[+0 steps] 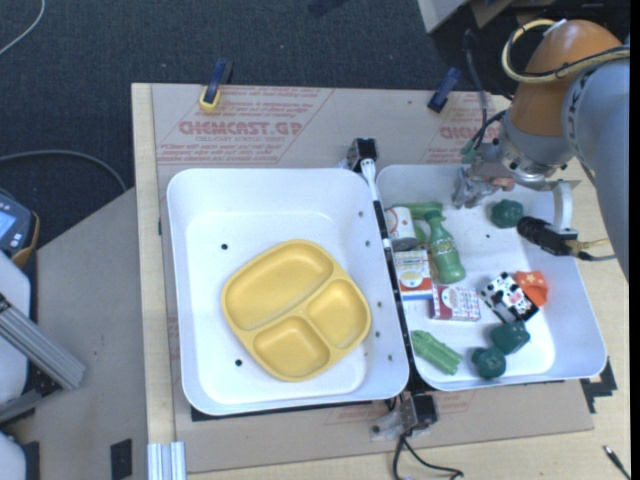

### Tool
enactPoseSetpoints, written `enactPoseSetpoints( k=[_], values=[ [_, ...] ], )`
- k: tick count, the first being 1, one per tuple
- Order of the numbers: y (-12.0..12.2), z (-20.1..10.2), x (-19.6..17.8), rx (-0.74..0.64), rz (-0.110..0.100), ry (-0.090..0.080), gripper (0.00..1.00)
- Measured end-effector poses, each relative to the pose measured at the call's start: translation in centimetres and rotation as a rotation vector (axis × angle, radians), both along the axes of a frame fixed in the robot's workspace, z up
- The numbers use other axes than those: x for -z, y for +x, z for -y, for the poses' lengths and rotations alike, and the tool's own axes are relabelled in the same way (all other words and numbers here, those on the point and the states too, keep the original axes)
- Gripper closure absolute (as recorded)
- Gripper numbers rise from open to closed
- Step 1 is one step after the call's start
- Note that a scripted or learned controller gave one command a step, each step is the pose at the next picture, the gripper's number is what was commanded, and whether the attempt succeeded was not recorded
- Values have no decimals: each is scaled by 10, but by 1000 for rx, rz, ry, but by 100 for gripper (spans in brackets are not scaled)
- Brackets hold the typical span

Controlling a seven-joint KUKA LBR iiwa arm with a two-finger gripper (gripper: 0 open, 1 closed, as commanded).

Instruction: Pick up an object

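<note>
Nearest you, at the right bin's (580,363) front edge, sit a dark green lump (490,363) and a light green ridged piece (435,351). Behind them in that bin lie a green spray bottle (443,248), small cartons (412,271) and a black-and-white cow toy (505,296). You'll find the jaws (470,190) low over the bin's back wall, beside another green lump (506,212) (spread or pressed together: cannot tell). Judgement: nothing lifted yet; grasp and raise remain.

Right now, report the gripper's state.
Gripper: cannot be told; it sits low at the back of the right bin, beside a small green object.
</note>
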State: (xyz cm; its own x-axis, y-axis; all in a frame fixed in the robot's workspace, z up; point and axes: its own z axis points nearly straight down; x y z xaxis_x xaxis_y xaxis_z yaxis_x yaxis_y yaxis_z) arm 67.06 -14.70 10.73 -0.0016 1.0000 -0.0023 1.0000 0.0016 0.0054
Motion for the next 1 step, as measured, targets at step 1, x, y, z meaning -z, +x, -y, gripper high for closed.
enactPoseSetpoints(
  k=[1],
  values=[
    [4,8,-48,1,2,0,100]
  ],
)
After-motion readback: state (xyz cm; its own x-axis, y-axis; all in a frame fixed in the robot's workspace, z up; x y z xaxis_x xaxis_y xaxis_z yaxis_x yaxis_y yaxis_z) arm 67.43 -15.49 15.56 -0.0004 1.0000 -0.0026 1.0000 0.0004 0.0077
